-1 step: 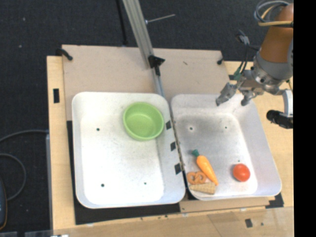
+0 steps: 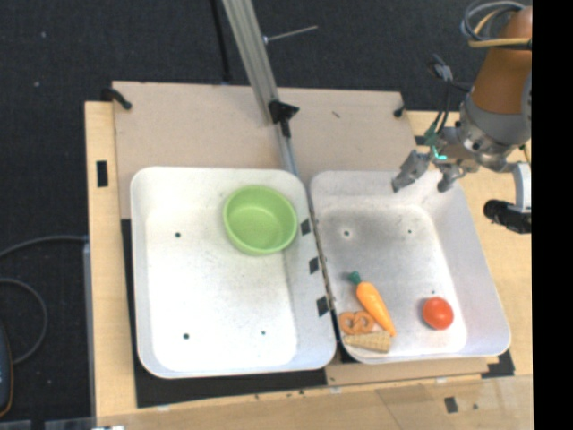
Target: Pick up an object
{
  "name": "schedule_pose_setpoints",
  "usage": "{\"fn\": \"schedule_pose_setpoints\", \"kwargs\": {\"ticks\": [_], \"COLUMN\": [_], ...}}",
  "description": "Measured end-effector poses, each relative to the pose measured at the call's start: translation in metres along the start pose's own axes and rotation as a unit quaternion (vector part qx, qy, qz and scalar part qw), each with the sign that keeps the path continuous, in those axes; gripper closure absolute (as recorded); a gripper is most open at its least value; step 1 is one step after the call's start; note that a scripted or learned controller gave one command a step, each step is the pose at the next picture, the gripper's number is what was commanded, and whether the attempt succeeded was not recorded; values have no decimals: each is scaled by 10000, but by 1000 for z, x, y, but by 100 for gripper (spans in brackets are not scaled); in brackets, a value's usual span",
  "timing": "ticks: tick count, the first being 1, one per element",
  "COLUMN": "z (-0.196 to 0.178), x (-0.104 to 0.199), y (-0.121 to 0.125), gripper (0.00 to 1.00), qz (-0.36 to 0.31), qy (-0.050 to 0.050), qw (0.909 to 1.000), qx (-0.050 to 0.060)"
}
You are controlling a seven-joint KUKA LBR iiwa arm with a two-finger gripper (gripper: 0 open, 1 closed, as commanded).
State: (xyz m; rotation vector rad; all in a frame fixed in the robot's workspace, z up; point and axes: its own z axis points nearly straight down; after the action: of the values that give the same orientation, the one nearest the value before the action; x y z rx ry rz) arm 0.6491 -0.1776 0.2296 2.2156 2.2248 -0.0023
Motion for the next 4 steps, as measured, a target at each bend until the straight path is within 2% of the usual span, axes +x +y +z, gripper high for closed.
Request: {"fn": "schedule_pose_setpoints", "kwargs": {"ticks": [1, 2, 3, 4], "z": [46, 109, 129, 116], "x": [6, 7, 6, 5], "y": [-4, -3, -4, -2], "gripper": [0, 0, 0, 100], "qz": [-4, -3, 10, 6], "qy": [0, 1, -5, -12], "qw": [10000, 10000, 10000, 10000], "qx": [17, 26, 10, -20]}}
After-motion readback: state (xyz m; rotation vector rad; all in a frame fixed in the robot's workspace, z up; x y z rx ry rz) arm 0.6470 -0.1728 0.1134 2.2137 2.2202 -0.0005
